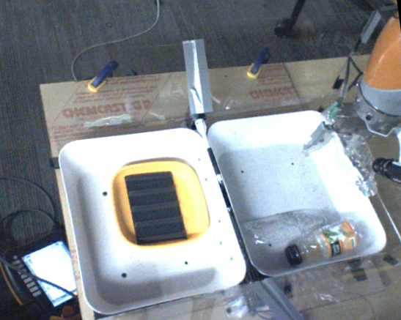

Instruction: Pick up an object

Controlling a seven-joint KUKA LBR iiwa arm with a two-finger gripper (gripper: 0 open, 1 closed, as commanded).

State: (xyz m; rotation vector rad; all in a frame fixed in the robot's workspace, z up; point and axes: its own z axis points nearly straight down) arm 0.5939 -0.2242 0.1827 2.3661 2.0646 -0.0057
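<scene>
The bench (pixel 105 111) bears left bin (pixel 87 171) and right bin (pixel 284 173).

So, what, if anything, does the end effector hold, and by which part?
Cannot be told. The end effector is over the right bin beside clear plastic; the bottle lies apart.

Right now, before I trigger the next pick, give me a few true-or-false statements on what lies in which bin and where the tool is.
1. A yellow pad with a black ribbed block on it lies in the left bin. True.
2. The bottle lies on its side near the front of the right bin. True.
3. The bottle's black cap points to the view's right. False: it points left, toward the left bin.
4. The tool is at the right bin's far right corner. True.
5. The tool holds the bottle. False: the bottle rests on the bin floor, well apart from the tool.
</scene>
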